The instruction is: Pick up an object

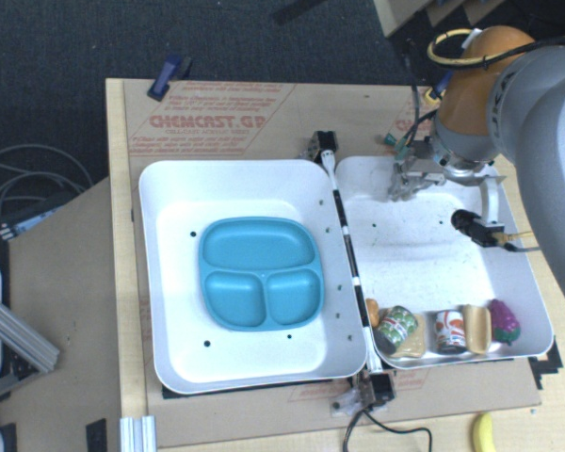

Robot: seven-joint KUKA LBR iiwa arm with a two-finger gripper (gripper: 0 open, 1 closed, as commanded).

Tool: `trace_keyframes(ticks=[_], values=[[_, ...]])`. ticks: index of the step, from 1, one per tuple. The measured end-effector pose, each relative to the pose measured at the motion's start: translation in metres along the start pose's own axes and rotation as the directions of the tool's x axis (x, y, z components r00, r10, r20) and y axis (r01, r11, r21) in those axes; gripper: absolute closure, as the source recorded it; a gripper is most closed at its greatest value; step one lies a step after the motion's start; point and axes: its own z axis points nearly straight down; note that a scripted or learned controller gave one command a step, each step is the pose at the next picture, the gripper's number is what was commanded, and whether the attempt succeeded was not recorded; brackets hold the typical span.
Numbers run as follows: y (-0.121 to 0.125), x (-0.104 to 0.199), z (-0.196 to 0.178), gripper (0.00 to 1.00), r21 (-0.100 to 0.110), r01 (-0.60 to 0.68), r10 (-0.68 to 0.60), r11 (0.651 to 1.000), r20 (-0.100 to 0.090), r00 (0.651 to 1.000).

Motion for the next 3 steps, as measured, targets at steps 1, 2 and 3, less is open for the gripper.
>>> trace_keyframes(ticks=[1,2,3], values=[[0.0,0.06,-0.09,1.0,0.003,0.001,-0.001,1.0,-0.003,1.0],[-0.004,0.106,-0.09,1.0,0.008,0.0,0.0,1.0,-0.004,1.0],[0.0,0.162,-0.09,1.0,0.004,0.001,-0.001,1.0,-0.004,1.0]])
